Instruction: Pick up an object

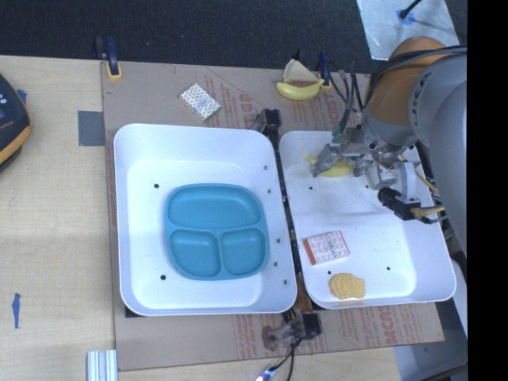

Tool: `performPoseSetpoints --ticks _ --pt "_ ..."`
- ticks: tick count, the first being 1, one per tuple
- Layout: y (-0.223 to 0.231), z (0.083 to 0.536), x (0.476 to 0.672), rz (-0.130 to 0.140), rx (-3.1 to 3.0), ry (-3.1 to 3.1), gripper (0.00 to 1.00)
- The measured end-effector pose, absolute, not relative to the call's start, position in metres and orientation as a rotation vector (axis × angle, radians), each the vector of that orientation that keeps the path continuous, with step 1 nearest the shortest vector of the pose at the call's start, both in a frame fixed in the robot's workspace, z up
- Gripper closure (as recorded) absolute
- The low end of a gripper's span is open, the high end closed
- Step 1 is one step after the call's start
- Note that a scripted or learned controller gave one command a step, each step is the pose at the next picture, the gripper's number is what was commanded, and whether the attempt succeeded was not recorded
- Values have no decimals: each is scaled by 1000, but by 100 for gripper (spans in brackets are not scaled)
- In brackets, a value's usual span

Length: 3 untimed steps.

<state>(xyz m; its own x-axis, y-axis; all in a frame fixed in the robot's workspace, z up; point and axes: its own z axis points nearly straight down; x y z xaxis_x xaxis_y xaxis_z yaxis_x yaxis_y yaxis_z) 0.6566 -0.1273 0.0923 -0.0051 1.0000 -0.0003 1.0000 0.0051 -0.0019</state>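
Note:
My gripper (327,162) is low over the back left part of the right bin (421,288), reaching in from the right. A small yellow object (340,168) lies right under its tip, partly hidden by it, and I cannot make out whether it is gripped. Further forward in the same bin lie a red and white card (326,247) and a knobbly yellow piece (347,286) near the front wall. The left bin (139,288) holds a blue divided plate (216,230).
Behind the bins, on the brown board, sit a yellow banana-like toy (300,86) and a small patterned packet (199,101). A black and yellow device (9,121) is at the far left edge. Cables hang off the wrist (397,101).

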Motion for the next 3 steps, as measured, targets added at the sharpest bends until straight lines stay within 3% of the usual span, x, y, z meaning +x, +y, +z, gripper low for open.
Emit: performPoseSetpoints --ticks 1,2,3 --pt "-100 92 606 5 -2215 -2224 0" --pt "-118 92 646 2 -2215 -2226 0" --pt "-148 92 656 2 -2218 -2224 0"
